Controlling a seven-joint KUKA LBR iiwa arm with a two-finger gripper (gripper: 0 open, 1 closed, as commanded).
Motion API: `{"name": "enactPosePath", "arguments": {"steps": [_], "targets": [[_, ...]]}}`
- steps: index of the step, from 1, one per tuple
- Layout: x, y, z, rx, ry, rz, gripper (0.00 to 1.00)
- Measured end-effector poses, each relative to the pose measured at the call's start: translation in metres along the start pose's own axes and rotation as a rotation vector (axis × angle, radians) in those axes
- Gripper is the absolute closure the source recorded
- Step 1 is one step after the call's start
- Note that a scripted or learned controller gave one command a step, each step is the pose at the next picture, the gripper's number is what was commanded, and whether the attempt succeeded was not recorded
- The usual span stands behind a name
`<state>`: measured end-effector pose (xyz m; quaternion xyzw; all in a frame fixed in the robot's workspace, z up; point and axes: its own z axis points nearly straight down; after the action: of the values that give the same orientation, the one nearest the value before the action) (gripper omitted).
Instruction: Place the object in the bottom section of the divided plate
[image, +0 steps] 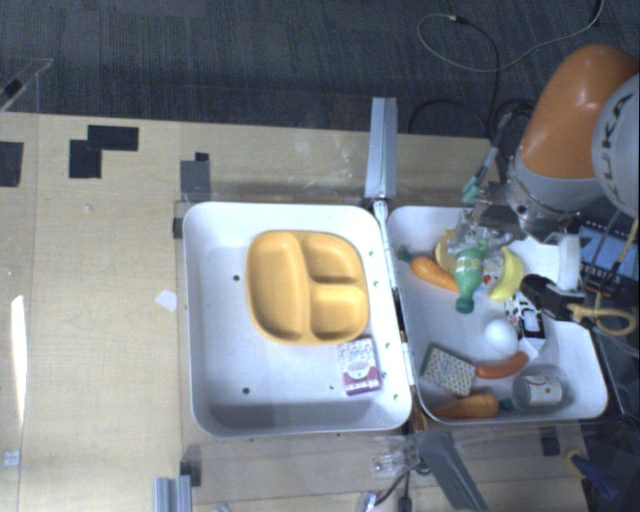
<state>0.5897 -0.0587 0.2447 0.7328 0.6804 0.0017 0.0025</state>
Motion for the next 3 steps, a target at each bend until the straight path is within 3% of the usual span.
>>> {"name": "enactPosePath", "arguments": {"steps": [1,2,3], "targets": [[0.056,0.054,0.049,0.000,0.002,-0.293,1.00],[0.119,0.069,0.058,-0.002,0.003,-0.422,1.00],[0.050,0.050,0.058,-0.002,0.002,-0.713,1.00]]}}
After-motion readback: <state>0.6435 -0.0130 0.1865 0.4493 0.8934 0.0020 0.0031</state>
